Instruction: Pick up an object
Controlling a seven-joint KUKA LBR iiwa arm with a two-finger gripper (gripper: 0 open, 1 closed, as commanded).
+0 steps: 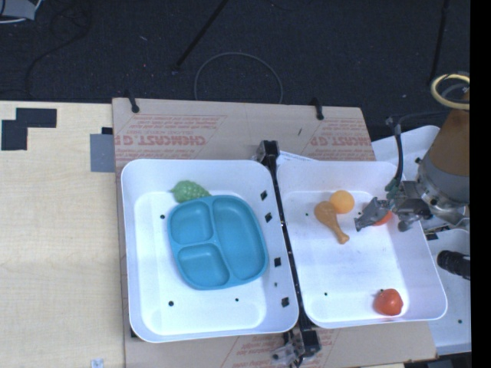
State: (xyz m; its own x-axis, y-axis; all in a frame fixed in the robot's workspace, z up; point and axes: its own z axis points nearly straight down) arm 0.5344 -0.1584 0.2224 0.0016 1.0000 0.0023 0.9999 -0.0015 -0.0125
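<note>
The dark two-finger claw point(368, 215) hovers over the right white bin point(418, 301) beside the orange drumstick-shaped toy point(331, 219); I cannot tell its state. A small red piece behind it is mostly hidden. Mirrored red cardboard lettering point(165, 139) reads "CHEMCRST".

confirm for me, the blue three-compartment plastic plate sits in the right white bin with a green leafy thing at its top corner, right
Not quite. The camera view shows the blue three-compartment plastic plate in the left white bin, not the right one. The green leafy thing does sit at its top corner.
</note>
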